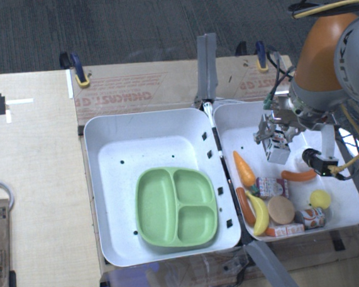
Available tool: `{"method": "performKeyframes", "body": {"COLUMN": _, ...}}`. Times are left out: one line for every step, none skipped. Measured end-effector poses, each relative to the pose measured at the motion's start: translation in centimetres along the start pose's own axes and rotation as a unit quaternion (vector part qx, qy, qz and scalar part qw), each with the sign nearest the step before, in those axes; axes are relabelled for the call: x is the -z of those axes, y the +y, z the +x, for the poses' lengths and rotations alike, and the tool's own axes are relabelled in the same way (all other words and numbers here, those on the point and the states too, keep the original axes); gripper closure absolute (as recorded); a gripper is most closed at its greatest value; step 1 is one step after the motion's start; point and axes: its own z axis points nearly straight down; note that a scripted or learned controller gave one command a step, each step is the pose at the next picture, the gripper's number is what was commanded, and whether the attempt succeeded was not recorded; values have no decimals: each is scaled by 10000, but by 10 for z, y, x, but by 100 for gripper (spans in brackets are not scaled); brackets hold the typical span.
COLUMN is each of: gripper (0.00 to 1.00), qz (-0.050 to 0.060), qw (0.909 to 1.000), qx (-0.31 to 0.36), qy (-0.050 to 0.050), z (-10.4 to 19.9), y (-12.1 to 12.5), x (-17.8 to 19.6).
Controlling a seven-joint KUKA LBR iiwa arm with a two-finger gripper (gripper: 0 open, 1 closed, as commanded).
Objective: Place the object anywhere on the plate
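Note:
A light green plate (176, 206) with three compartments lies in the left white bin (107, 178), with nothing on it. My gripper (275, 142) hangs over the upper middle of the right bin (240, 121), above and to the right of an orange carrot (244, 168). No object can be made out in the gripper. Toy foods lie below it in that bin: a banana (259, 214), a red sausage (245, 206), a tan round bun (281, 210) and an orange sausage (298, 175).
Also in the right bin are a small printed packet (270, 186), a yellow lemon (320, 198), a small can (312, 218) and a red box (284, 229). A metal divider (213, 130) separates the bins. Cables (323, 160) trail from the wrist.

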Motion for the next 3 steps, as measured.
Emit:
{"method": "performKeyframes", "body": {"gripper": 100, "qz": 9, "qw": 9992, "qx": 410, "qy": 1, "z": 60, "y": -32, "x": 0}}
{"method": "performKeyframes", "body": {"gripper": 100, "qz": 16, "qw": 10000, "qx": -80, "qy": -2, "z": 110, "y": -64, "x": -1}}
{"method": "performKeyframes", "body": {"gripper": 100, "qz": 11, "qw": 9998, "qx": 191, "qy": -5, "z": 165, "y": -89, "x": 0}}
